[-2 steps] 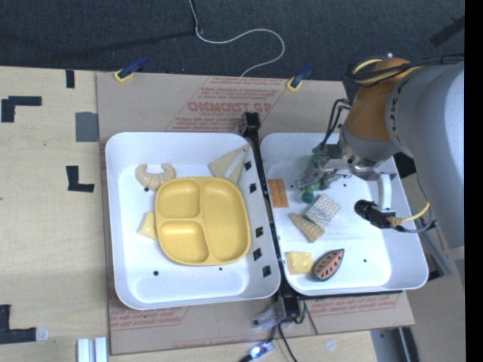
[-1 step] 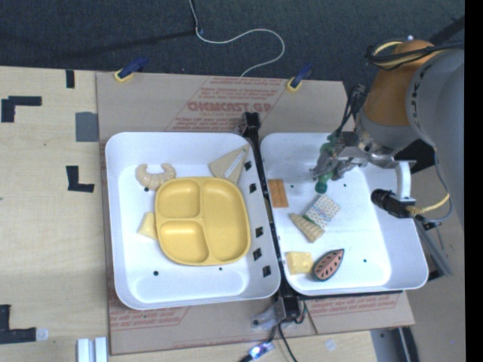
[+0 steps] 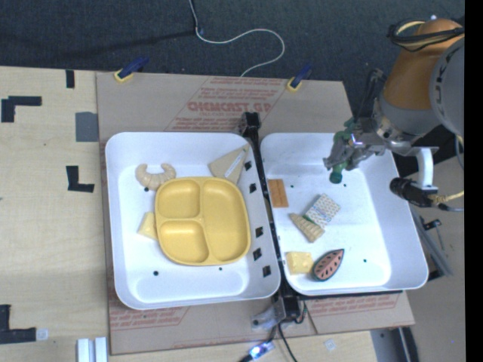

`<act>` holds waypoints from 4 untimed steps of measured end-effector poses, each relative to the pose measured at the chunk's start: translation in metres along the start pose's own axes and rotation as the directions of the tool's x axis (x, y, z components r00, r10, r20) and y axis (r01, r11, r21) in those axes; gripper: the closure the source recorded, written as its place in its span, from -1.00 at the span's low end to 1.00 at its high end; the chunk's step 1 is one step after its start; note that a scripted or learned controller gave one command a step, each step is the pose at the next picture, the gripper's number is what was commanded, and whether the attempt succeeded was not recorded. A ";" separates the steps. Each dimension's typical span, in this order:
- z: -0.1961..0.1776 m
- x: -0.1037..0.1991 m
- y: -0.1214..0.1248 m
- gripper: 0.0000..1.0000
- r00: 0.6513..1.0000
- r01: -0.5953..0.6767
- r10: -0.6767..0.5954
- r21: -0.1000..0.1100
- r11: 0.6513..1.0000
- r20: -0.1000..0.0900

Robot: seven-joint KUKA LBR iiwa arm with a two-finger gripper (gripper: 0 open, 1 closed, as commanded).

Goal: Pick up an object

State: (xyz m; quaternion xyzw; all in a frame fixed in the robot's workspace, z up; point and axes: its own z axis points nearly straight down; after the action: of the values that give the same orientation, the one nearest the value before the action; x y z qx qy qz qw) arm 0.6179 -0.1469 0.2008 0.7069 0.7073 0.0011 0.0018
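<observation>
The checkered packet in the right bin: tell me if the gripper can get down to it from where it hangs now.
Probably yes. The checkered packet lies in the right bin, below-left of the gripper in the camera view, with bare floor between them. The yellow wedge touching its lower edge may crowd a grasp.

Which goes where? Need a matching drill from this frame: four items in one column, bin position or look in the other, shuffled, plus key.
Items:
1. yellow divided plate
2. orange block
3. brown oval piece
4. gripper

Descriptions:
A. front of the right bin, beside a pale yellow block
B. over the back part of the right bin, green-tipped
C. middle of the left bin, three compartments
D. right bin, close to the divider between the bins

Pairs: 1-C, 2-D, 3-A, 4-B
</observation>
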 end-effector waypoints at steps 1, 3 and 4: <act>-0.025 0.001 0.001 1.00 1.000 0.001 -0.001 0.003 1.000 -0.001; -0.017 0.063 0.014 1.00 1.000 0.001 -0.001 0.006 1.000 0.000; -0.034 0.066 0.023 1.00 1.000 0.001 -0.001 0.004 1.000 -0.001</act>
State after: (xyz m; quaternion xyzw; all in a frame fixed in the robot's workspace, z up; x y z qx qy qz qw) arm 0.6407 -0.0807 0.2343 0.7065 0.7077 0.0000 -0.0001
